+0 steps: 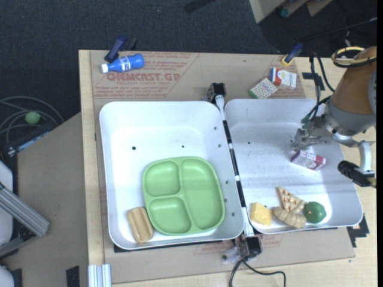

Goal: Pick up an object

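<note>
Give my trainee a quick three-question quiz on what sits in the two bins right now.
1. True or false: the green three-compartment plastic plate lies in the left white bin.
2. Which lies beside that plate's lower-left corner? A) tan bread-shaped block B) blue bottle C) green ball
3. Fill in: the gripper hangs over the small white-and-pink packet in the ____ white bin.

Key: 1 true; 2 A; 3 right.

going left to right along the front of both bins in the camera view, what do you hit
tan bread piece → green divided plate → yellow chunk → waffle-patterned wedge → green round piece
</note>
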Tool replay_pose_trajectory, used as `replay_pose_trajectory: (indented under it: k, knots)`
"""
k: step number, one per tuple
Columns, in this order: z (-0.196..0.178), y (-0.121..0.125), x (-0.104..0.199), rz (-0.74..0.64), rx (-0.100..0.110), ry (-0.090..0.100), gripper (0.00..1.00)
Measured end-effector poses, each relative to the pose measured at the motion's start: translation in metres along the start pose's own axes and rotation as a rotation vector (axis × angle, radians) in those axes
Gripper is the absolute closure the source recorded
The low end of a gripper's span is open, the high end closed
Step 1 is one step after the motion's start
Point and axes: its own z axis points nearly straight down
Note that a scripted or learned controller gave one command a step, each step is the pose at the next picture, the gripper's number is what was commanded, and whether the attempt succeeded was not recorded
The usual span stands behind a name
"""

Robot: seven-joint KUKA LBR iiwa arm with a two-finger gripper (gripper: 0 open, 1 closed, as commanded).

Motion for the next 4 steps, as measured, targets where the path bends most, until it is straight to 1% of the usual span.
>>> replay_pose_trajectory:
  k: [4]
  knots:
    - [-0.041, 0.002, 0.0, 0.0, -0.009, -0.004, 1.0]
